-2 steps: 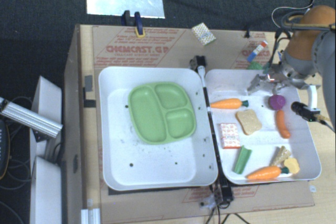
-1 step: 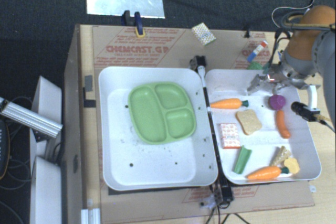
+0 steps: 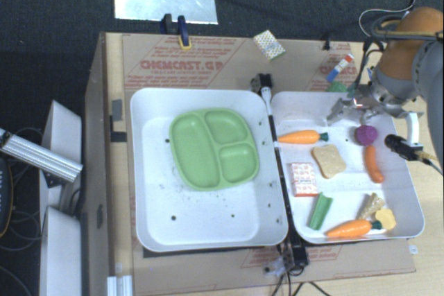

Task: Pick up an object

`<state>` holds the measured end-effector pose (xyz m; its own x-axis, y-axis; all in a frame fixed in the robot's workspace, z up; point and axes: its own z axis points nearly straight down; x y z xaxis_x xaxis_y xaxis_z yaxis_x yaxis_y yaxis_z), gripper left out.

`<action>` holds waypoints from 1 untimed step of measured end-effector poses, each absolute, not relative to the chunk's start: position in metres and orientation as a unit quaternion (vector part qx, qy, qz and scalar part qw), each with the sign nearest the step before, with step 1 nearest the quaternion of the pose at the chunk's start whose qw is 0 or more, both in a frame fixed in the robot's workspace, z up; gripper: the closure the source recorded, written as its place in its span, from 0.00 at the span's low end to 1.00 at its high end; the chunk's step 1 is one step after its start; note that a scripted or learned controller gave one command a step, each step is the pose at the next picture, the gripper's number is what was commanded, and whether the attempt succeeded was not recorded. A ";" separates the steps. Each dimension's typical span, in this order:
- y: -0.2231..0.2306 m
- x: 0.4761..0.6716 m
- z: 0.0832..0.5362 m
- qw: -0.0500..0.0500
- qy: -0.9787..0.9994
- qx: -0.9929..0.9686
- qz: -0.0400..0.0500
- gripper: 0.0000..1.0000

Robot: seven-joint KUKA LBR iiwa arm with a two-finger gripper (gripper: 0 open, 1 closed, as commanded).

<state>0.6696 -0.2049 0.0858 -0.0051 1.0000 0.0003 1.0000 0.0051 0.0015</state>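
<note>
You've got the gripper (image 3: 355,107) hanging over the right white plastic bin (image 3: 409,208); can't tell its finger state or any load. The round purple toy fruit (image 3: 366,134) sits just beside it, touching the orange sausage-shaped piece (image 3: 373,163) — expect a glancing miss or double pick.

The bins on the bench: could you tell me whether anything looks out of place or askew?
Nothing is spilled or damaged. The green divided plate sits slightly rotated in the left bin, and the toy foods lie scattered in the right bin.
</note>
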 end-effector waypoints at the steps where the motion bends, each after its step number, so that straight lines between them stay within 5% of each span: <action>1: -0.205 0.670 0.086 0.000 0.709 0.705 0.001 0.00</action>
<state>0.6696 -0.2049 0.0858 -0.0052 1.0000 0.0002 1.0000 0.0052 0.0015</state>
